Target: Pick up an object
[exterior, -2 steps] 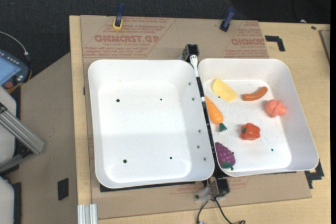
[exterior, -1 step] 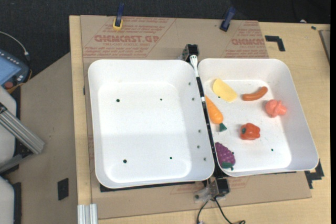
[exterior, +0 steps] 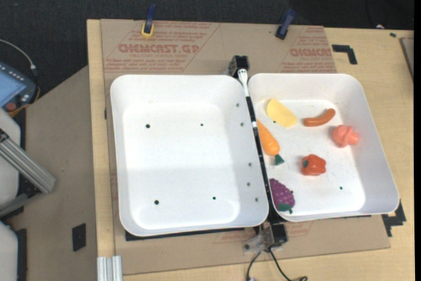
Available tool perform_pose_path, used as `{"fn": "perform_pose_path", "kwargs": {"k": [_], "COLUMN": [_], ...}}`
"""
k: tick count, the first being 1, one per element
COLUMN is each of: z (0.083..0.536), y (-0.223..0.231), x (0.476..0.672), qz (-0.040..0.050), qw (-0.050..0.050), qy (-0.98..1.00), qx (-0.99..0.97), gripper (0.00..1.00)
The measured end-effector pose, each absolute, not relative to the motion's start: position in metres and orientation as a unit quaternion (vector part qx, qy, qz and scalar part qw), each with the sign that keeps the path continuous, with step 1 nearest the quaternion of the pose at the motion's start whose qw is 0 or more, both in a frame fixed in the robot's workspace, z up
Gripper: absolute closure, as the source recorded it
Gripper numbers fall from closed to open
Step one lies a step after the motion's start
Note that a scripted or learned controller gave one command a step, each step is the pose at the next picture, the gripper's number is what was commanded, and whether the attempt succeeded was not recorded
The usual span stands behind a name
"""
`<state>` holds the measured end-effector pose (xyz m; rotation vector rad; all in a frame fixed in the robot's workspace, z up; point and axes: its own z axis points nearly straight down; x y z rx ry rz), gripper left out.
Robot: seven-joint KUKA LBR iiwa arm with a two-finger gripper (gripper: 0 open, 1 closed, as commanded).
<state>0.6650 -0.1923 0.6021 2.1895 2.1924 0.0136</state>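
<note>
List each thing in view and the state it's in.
left bin: flat on bench
right bin: holds six toys
yellow wedge: lying flat
sausage: lying loose
pink toy: resting apart
carrot: against left wall
red pepper: resting apart
grapes: near front corner

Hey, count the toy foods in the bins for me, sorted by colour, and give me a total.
Yellow: 1, the cheese wedge
Orange: 2, the carrot and the sausage
Pink: 1, the pink lump
Red: 1, the pepper
Purple: 1, the grapes
Total: 6, all in the right bin
</note>
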Motion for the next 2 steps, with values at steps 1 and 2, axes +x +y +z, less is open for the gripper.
{"fn": "perform_pose_path", "kwargs": {"k": [1, 2], "z": [0.613, 0.625], "y": [-0.192, -0.192], "x": [0.665, 0.666], "qz": [0.0051, 0.0058], "qw": [0.025, 0.028], "qy": [0.707, 0.707], "qx": [0.706, 0.706], "gripper": [1.0, 1.0]}}
